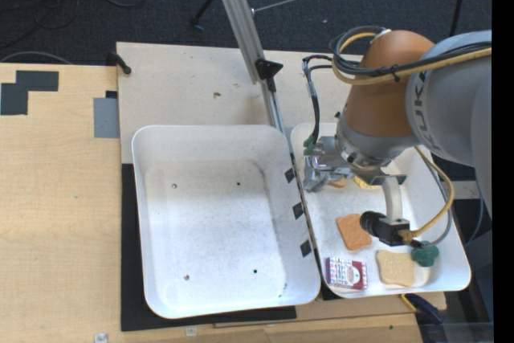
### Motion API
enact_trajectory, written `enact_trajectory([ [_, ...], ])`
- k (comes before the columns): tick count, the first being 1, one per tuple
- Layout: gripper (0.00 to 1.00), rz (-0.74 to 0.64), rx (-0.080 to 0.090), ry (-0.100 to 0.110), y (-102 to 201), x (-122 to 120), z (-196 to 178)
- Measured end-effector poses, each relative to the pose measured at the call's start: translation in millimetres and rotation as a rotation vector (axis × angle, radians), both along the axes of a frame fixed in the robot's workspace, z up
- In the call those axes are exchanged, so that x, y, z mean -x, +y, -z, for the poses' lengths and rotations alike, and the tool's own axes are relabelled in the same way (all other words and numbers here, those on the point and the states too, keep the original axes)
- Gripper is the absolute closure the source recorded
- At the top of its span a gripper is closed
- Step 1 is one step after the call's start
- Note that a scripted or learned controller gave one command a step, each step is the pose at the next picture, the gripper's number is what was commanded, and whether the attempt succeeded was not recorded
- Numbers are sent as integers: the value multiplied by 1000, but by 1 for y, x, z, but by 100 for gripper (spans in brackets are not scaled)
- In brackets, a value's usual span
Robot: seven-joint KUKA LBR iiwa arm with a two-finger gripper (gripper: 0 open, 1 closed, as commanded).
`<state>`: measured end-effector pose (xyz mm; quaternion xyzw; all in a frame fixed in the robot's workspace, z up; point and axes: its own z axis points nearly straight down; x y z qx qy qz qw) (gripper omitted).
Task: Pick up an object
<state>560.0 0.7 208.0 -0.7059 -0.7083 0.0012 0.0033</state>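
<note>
A grey arm with an orange band reaches low into the right bin [450, 273]. Its metal jaws [320, 171] sit near the bin's inner wall; I cannot tell what they grip. Toward the viewer from the jaws lie an orange sponge-like square [352, 230], a pale bread-shaped piece [397, 267], a small red-and-white packet [345, 273] and a green lump [426, 255].

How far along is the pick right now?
Done: the gripper is down in the right bin. In hand: nothing visibly between its fingers. Left: the grasp and lift; the orange block, tan piece and red-and-white packet all lie on the bin floor.
</note>
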Motion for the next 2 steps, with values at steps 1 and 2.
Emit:
enact_trajectory([
  [1,100,1,2,1,41,29,0],
  [2,100,-1,1,0,84,52,-8],
])
